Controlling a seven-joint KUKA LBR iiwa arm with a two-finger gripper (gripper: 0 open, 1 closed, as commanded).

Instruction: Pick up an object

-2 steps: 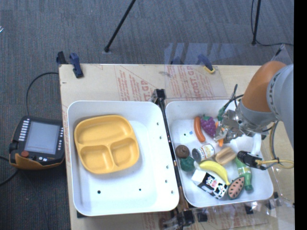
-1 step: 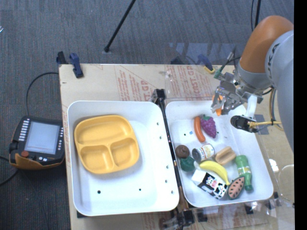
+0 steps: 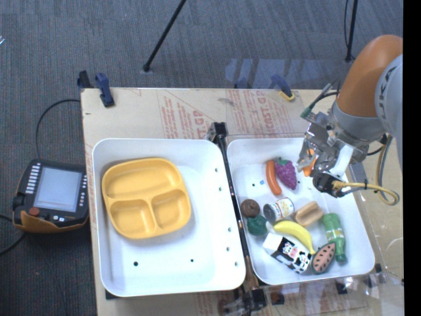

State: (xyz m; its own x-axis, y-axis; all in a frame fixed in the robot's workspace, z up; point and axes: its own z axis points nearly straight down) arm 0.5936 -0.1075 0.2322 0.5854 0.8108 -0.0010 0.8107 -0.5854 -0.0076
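The arm (image 3: 371,84) comes in from the right and its gripper (image 3: 314,160) hangs over the far right part of the right bin (image 3: 247,153). Something small and orange (image 3: 308,170) shows at the fingers, but I cannot tell if it is a held object or a part of the tool, and I cannot tell how wide the gripper stands. A yellow cable (image 3: 368,188) runs from the wrist toward the right. The things to pick all lie in the right bin. Just left of the gripper there is a bunch of purple grapes (image 3: 285,173), touching an orange sausage (image 3: 273,177) on its left. Nearer to the camera lie a brown doughnut (image 3: 249,208), a small can (image 3: 281,209) and a bread roll (image 3: 308,212), in a row from left to right. Below them are a dark green vegetable (image 3: 256,226), a yellow banana (image 3: 293,232), a green bottle (image 3: 334,232), a black and white carton (image 3: 288,251) (it has a cow pattern) and a reddish slice (image 3: 323,257) with dark seeds at the near right corner. The left bin (image 3: 131,275) holds a yellow plate (image 3: 145,197) with three compartments, well apart from the gripper. A control tablet (image 3: 52,195) lies on the floor at the left of the bench.
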